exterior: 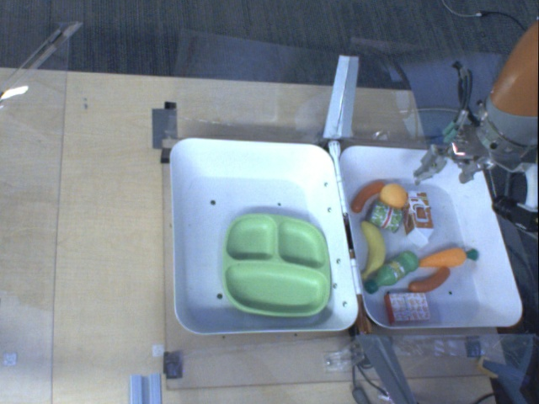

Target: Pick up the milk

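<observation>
Two white bins: left bin [194, 225] and right bin [497, 284]. One green plate [276, 263] with three compartments. One banana [373, 247], one carrot [446, 258], one orange [392, 195], two sausages [367, 195] [428, 281], one green bottle [392, 270], one can [386, 216], one milk carton [419, 210], one red box [408, 307]. One gripper [445, 163]

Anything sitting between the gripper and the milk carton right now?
No. In the camera view, bare white bin floor separates the gripper from the milk.
</observation>
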Controlling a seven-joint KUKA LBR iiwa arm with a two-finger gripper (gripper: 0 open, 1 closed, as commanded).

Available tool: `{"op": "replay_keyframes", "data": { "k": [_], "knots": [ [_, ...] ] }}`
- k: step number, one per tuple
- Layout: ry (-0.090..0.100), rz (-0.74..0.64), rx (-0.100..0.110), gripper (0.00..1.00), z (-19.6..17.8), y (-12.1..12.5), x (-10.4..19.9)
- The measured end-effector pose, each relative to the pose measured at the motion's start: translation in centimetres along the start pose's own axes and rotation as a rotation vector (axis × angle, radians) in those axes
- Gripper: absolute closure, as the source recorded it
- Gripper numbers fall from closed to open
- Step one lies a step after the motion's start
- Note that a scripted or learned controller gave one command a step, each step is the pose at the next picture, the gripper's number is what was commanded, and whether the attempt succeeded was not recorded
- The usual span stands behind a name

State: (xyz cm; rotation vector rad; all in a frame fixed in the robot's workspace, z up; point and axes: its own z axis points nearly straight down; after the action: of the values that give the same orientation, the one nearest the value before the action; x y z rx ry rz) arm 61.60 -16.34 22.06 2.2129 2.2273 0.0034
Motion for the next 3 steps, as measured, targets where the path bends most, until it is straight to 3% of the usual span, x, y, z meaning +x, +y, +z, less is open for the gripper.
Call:
{"op": "replay_keyframes", "data": {
  "k": [1, 2, 3],
  "knots": [
    [0.0, -0.007, -0.005, 1.0, -1.1, 0.2, 0.2],
    [-0.012, -0.277, -0.038, 1.0, 9.4, -2.1, 3.5],
    [0.0, -0.225, -0.006, 1.0, -1.1, -0.1, 11.0]
  ]
}}
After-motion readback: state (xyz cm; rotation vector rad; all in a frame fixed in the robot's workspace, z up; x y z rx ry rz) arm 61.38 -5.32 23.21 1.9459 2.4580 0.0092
